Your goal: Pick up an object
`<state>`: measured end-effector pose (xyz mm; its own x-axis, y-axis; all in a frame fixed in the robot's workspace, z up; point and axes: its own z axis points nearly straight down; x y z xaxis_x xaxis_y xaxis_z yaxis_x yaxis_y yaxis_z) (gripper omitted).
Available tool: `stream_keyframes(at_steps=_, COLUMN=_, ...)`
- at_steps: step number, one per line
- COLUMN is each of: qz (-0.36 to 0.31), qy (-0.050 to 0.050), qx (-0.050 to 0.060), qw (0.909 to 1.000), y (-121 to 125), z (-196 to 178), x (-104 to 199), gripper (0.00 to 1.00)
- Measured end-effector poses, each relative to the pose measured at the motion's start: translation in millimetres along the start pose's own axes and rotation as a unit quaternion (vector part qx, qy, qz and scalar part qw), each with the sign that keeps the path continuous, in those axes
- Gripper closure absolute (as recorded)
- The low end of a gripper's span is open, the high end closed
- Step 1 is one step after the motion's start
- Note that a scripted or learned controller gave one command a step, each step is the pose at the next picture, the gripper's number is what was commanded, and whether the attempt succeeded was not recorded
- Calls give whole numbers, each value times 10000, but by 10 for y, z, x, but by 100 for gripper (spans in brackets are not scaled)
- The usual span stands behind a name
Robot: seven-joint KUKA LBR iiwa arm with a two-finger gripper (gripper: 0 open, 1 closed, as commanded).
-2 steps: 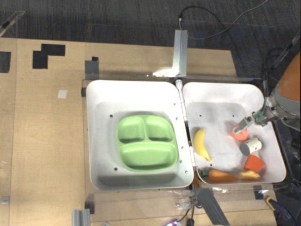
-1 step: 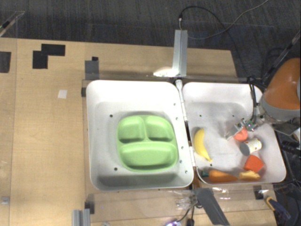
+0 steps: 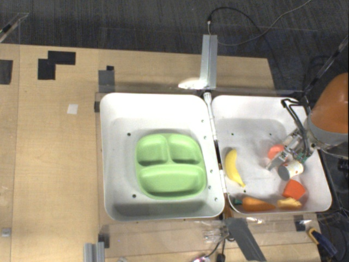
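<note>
My gripper [image 3: 284,156] hangs low over the right side of the right bin [image 3: 256,111], reached in from the right under the orange band of the arm. A small red-orange object [image 3: 275,152] lies right against its left side; I cannot tell whether it is held. A white and grey cylinder [image 3: 290,170] lies just below the gripper. A yellow banana [image 3: 233,167] lies near the bin's left wall. An orange block [image 3: 294,189], a carrot [image 3: 257,204] and a small yellow piece [image 3: 289,203] sit along the front wall.
The left bin [image 3: 117,146] holds a green divided plate [image 3: 170,164] in its middle. A metal post [image 3: 209,61] stands behind the seam between the bins. Cables run along the right bin's far right corner.
</note>
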<state>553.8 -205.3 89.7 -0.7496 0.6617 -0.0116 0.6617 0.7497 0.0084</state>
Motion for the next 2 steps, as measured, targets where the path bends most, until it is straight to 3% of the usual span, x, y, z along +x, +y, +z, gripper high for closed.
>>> stream_keyframes(at_steps=1, qz=18, qy=1, qx=-15, qw=10000, y=20, z=-95, x=-4, gripper=100)
stream_keyframes(at_steps=2, qz=760, qy=46, qx=37, qw=9971, y=260, z=-1157, x=194, gripper=100)
